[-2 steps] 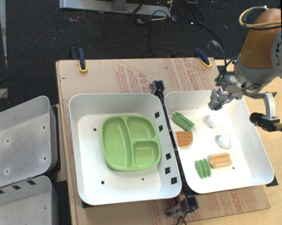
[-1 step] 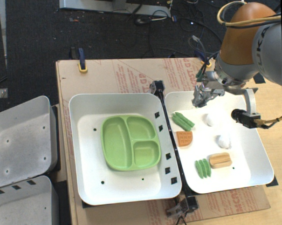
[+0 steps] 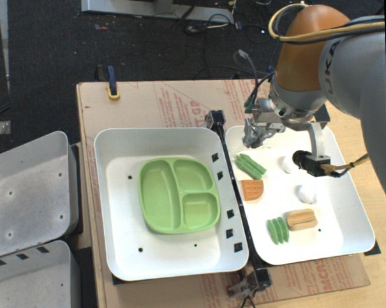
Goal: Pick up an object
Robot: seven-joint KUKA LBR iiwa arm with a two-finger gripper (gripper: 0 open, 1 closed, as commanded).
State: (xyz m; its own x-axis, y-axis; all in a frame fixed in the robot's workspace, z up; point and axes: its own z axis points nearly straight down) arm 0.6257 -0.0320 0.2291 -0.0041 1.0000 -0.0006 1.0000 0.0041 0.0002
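My gripper [image 3: 253, 138] hangs over the far left corner of the right bin [image 3: 348, 194], just above and behind a green pea pod [image 3: 250, 165]. Nothing shows in its grasp. Below the pod lies an orange waffle piece [image 3: 252, 190]. Further right are two small white lumps [image 3: 287, 164] [image 3: 305, 193]. Toward the front sit a tan bread-like block [image 3: 301, 219] and a second green pod [image 3: 278, 230].
The left bin [image 3: 116, 160] holds a green divided plate [image 3: 179, 195]. A black divider [image 3: 230, 180] runs between the bins. The arm's orange band [image 3: 309, 43] and a black fitting with cable [image 3: 311, 163] overhang the right bin's far side. Grey trays [image 3: 28, 189] lie at the left.
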